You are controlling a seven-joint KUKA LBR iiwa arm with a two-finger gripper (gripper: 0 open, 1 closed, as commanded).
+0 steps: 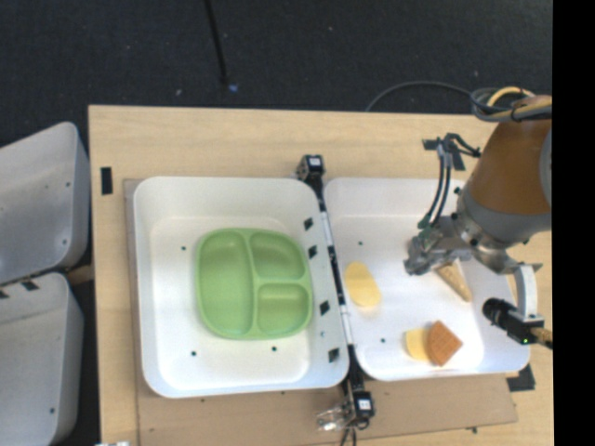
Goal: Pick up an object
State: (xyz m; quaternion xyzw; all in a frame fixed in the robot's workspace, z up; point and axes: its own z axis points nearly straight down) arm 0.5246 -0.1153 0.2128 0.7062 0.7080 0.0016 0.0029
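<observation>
A robot arm [507, 170], grey with an orange band, is seen from above reaching in from the right over the right-hand white bin [390, 203]. Its hand [429, 258] is lowered over the middle of that bin, just beside a tan wedge-shaped piece [456, 282] lying on the bin floor. Whether the hand is spread or pressed together cannot be told, since it is viewed from above and partly hidden by the wrist. Nothing is seen gripped.

Other candidates lie in the same bin: a pale yellow oval piece [363, 286] near the left wall, and a brown square piece [444, 344] touching a small yellow disc [416, 344] near the front.

A miss is judged likely. The wedge is low and narrow, so it could be pushed aside rather than caught, or slip out when lifted. The cables near the wrist could also be snagged.

The left bin [167, 212] holds a green divided plate [253, 282]. Both bins rest side by side on a light wooden counter [204, 137], joined by a clipped divider. Dark floor is seen behind, and white chair-like shapes [37, 203] stand at the left.
</observation>
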